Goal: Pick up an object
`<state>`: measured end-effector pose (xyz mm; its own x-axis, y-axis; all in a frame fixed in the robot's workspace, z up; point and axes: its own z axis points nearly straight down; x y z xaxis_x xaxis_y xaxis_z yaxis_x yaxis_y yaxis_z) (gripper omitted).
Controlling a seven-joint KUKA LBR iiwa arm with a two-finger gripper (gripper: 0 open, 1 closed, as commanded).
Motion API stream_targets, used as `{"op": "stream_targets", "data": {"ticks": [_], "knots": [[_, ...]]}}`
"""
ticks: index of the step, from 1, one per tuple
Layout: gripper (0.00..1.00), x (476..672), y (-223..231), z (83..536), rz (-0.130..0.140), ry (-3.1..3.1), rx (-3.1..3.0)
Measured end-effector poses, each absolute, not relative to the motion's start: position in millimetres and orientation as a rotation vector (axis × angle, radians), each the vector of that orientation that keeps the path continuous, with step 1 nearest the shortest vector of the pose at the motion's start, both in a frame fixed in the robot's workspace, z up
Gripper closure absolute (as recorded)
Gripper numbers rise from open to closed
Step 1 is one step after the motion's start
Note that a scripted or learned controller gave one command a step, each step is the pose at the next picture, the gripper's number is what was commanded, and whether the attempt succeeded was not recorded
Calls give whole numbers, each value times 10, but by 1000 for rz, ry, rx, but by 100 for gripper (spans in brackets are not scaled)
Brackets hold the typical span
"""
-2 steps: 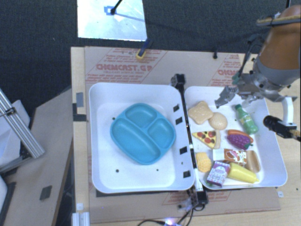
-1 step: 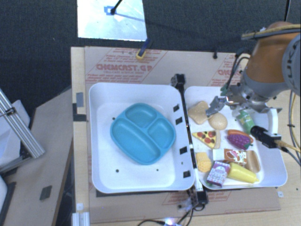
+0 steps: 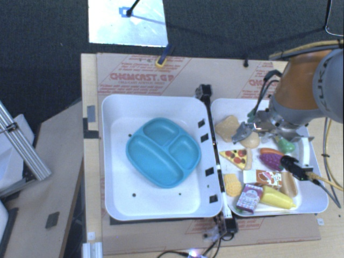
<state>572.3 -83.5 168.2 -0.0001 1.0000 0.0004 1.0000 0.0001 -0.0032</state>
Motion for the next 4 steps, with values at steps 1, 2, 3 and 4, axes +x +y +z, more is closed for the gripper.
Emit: {"op": "stream_targets", "data": {"ticks": [1,2,3,4], "knots": [[0,5704,-877,1078,1,-2221,-2220],[0,5723,-879,865,-3,-2224,-2222],[100,5742,-929,1000,-5,-2228,-2236],[100,5722,-892,1621,-5,-2228,-2227]]}}
